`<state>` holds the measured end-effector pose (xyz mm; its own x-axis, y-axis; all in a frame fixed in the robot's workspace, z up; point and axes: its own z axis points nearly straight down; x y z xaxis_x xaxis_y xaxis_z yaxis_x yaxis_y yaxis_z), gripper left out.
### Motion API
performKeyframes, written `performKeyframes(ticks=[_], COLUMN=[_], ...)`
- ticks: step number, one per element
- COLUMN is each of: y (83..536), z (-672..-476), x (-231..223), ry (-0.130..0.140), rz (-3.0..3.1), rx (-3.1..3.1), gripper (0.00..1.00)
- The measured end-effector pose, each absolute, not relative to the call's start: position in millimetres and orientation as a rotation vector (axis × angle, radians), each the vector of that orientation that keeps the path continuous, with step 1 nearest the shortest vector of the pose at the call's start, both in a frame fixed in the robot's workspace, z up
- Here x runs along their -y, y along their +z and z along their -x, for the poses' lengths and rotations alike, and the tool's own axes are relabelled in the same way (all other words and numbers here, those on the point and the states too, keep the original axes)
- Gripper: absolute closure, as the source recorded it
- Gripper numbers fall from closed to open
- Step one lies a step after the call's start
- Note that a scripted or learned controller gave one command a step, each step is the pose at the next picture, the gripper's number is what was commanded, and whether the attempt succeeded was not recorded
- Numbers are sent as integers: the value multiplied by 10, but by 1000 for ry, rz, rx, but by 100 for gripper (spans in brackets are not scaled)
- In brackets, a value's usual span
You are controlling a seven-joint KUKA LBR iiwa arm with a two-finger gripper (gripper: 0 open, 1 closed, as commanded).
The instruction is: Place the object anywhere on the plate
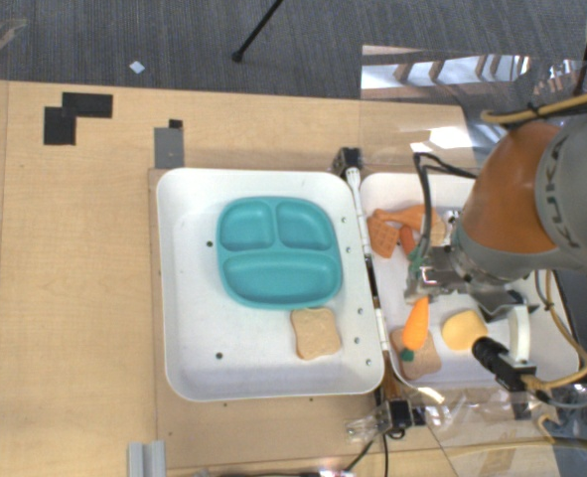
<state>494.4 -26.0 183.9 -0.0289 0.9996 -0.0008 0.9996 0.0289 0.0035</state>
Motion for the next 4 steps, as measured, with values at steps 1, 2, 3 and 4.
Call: performKeyframes(ticks=[1, 2, 3, 4], y=[1832, 1824, 1914, 1911], z=[-5268, -5275, -5292, -5290], x=[-317, -951, -939, -941], ry=[4, -2, -7, -9], rz=[-2267, -2640, -2624, -2624], rx=[-2176, -1706, -1726, -1727], gripper=[100, 100, 100, 0])
